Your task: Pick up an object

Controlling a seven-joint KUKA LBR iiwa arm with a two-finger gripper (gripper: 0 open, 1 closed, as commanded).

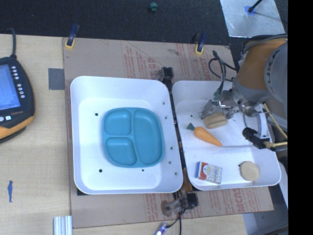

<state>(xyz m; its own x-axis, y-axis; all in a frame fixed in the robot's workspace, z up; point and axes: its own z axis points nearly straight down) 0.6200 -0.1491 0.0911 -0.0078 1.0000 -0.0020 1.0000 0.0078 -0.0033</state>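
My gripper (217,110) hangs low in the back half of the right bin (191,94), reaching in from the right. Directly under and in front of it lies a small tan block (216,122), touching or nearly touching the gripper's tip; whether it is gripped is hidden. An orange carrot (208,136) with a green stub lies slantwise just in front of the block. Along the bin's front edge sit a small red, white and blue box (209,172) and a round tan disc (249,171).
The left bin (83,94) holds a blue divided plate (132,136) at its middle. A teach pendant (12,94) lies on the bench at the far left. Clamps (72,35) pin the cardboard sheet at the back.
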